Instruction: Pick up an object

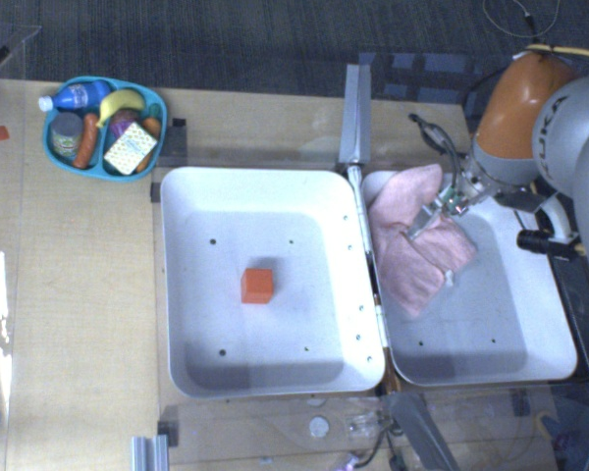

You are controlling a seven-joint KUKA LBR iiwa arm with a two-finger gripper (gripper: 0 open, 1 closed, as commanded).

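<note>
Reaching in from the right edge of the bench (pixel 79 292), over the right bin (pixel 530 361), with the gripper (pixel 442 211) down at the pink cloth (pixel 417 243). Hard to tell whether the jaws are open or closed: too small and too tangled with the folds of fabric to read. Touching the cloth or just above it, near its upper right part; no telling which. Lying crumpled along the left wall of the right bin, from the far left corner down toward the middle, with one fold riding up against the divider between the bins. Sitting alone in the left bin (pixel 196 361), a little left of centre and toward the near edge, an orange block (pixel 257 286), well apart from the cloth and the gripper. Resting on the far left corner of the bench, clear of both bins, a blue tray (pixel 51 145) packed with small items: a blue bottle (pixel 79 96), a yellow banana (pixel 123 104), a patterned packet (pixel 131 149) and others too small to name. Showing above the wrist, at the far right edge, the orange band (pixel 515 106) of the arm.
</note>
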